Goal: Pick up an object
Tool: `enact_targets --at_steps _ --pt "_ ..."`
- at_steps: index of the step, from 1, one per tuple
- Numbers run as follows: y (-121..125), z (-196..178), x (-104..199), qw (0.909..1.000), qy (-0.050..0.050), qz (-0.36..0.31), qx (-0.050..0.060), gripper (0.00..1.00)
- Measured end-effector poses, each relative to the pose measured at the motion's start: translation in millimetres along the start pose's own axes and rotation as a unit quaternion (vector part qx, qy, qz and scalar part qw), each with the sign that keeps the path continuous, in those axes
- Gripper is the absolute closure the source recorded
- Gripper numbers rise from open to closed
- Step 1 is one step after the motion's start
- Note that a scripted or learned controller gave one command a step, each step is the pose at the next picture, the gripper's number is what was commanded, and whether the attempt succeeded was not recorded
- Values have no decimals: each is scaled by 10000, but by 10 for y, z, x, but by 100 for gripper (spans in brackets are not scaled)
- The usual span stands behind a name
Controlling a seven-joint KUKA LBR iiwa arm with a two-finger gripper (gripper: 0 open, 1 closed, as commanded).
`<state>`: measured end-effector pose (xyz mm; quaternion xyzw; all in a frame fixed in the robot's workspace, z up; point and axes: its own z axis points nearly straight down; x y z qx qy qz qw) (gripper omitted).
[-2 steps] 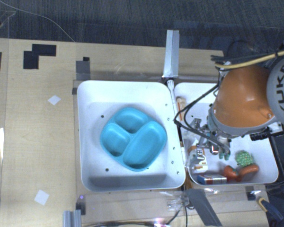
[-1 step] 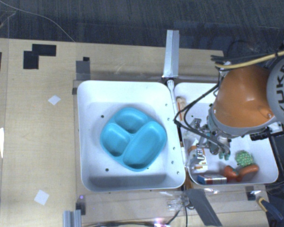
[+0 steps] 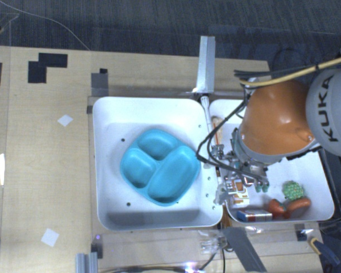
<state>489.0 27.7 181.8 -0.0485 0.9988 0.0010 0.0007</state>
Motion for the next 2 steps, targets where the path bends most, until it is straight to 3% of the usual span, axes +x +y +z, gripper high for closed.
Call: enact_targets --at_steps 1,2 --pt "-252 -8 -516 9741 -12 -2259 -3 0" --pt "-84 -4 -417 9525 -5 -3044 -5 0"
